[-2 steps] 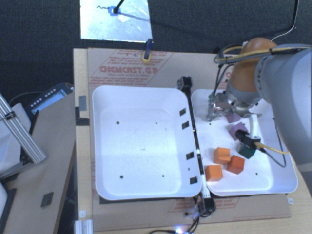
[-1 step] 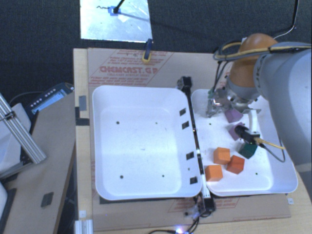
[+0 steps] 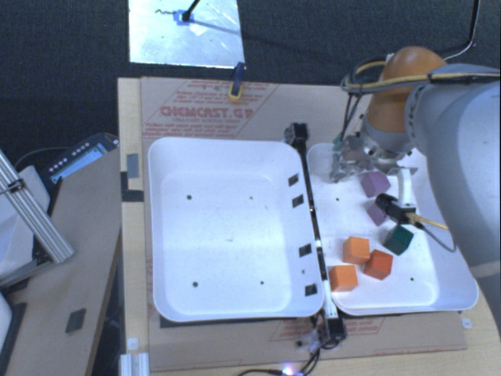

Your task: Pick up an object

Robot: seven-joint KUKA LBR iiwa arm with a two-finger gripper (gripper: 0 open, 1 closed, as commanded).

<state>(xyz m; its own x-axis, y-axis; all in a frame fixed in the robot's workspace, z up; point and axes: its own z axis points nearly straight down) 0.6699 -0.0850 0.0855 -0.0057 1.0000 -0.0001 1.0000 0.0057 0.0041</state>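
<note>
Gripper (image 3: 342,168) down in the right bin (image 3: 446,292), near its upper-left corner, by the divider. Fingers (image 3: 337,171) blur into the metal wrist hardware; cannot tell if apart or together, nothing visibly between them. Purple block (image 3: 375,183) just right of the gripper, second purple block (image 3: 377,212) below it, partly covered by a black part with a yellow cable. Dark green block (image 3: 398,240) further down. Three orange blocks near the bin's lower left: orange block (image 3: 356,250), orange block (image 3: 342,277), red-orange block (image 3: 378,264). Arm (image 3: 458,147) covers the bin's right side. Left bin (image 3: 235,229) alongside, both on the cardboard-covered worktop (image 3: 196,112).
</note>
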